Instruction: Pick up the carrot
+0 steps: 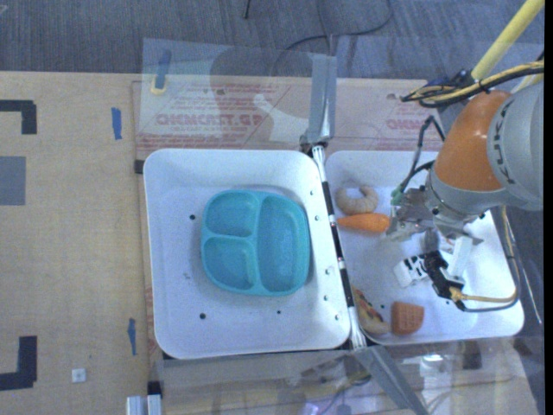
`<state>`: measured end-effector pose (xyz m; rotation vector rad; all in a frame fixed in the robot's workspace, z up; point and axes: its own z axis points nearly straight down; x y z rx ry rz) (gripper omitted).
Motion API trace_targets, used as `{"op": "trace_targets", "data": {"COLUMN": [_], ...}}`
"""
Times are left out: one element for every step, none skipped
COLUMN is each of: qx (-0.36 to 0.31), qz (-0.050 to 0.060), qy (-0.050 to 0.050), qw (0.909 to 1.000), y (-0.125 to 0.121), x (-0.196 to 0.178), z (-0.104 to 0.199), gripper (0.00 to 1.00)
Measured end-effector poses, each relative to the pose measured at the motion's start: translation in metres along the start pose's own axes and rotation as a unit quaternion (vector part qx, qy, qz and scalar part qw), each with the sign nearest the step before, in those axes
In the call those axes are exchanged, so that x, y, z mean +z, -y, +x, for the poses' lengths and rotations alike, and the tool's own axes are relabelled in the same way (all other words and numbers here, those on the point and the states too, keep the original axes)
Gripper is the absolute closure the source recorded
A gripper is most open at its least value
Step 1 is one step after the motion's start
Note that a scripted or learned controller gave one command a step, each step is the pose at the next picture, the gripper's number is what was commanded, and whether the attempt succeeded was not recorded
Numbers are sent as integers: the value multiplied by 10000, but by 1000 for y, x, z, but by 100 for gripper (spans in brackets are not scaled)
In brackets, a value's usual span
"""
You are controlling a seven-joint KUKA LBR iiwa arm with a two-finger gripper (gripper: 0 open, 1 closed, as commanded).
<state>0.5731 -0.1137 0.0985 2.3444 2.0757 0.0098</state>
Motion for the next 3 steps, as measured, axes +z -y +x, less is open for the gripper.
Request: {"op": "trace_targets", "data": {"qx": [1419, 441, 1725], "qz": [62, 75, 83], "qy": [0, -12, -3], "qw": [9899, 9990, 9850], "y": [19, 68, 65], "x": [-86, -105, -86], "z": [47, 22, 58], "gripper": [100, 100, 100]}}
